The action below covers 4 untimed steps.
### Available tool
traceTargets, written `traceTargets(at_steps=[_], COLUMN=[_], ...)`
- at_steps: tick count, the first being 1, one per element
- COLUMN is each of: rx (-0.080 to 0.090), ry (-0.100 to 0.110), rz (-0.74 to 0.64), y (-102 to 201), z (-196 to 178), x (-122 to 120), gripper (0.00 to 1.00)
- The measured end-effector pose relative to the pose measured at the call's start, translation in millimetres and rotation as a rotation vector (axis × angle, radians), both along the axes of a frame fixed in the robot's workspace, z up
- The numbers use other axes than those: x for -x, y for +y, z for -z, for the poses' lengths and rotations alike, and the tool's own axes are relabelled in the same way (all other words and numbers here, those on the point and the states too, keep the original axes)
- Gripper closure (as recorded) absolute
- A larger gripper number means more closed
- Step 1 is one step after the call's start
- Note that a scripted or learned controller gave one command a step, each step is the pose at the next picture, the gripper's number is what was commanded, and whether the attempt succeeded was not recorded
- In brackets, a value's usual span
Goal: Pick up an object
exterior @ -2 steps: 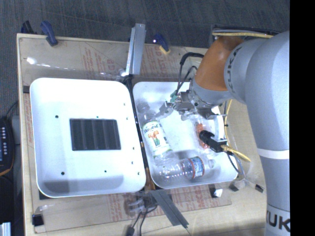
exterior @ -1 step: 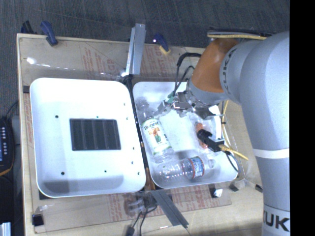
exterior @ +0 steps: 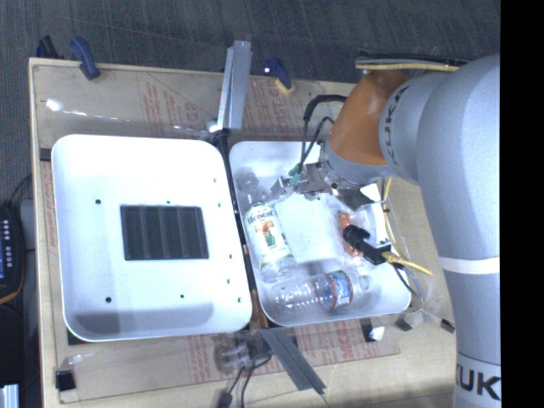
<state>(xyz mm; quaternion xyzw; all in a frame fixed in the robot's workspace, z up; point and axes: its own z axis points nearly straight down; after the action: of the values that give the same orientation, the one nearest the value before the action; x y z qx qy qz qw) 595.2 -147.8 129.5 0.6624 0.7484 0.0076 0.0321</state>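
The pincer (exterior: 316,179) hangs low in the right bin (exterior: 387,300), toward its far end. Whether it's apart or together I cannot tell. The labelled bottle (exterior: 268,236) lies just left of it and nearer us (long axis running front to back).

My bench (exterior: 51,92) was a pale board. Two shallow white bins sat on it side by side, the left bin (exterior: 85,185) touching the right bin (exterior: 246,155). Blue clamps (exterior: 85,58) gripped its far edge.
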Motion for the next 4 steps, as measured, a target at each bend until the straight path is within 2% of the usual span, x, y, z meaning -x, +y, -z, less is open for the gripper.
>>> traceTargets(at_steps=[1,2,3,4], rx=[0.007,0.005,-0.028,-0.028], ry=[-0.018,-0.012,0.059,0.063], rz=[0.002,-0.03,-0.072,-0.128], y=[3,8,-28,-12], z=[1,1,-45,13], x=[6,11,29,15], gripper=[0.0,0.0,0.0,0.0])
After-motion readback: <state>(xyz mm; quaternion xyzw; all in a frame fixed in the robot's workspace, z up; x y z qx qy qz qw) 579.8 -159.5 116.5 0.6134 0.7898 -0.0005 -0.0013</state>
